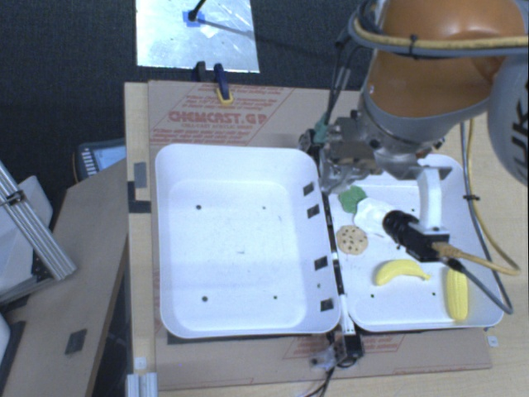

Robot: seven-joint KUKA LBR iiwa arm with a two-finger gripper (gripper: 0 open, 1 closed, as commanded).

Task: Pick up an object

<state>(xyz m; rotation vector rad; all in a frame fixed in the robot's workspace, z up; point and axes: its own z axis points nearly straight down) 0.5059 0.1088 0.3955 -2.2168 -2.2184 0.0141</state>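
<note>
Camera view. Gripper (339,170) sits over the right bin (413,319). I cannot tell whether it is open or closed, as the wrist bulk covers it. Green piece (354,197) lies just below the gripper, its top edge hidden. Cookie (352,240) is near, further below. Banana (402,272) and corn cob (456,294) lie well apart from the gripper. White lump (372,216) beside the green piece, hard to identify.

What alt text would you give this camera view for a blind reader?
A grey robot arm with an orange band reaches over the shallow white bin on the view's right, which holds a yellow banana, yellow corn cob, round speckled cookie and small green piece.
</note>
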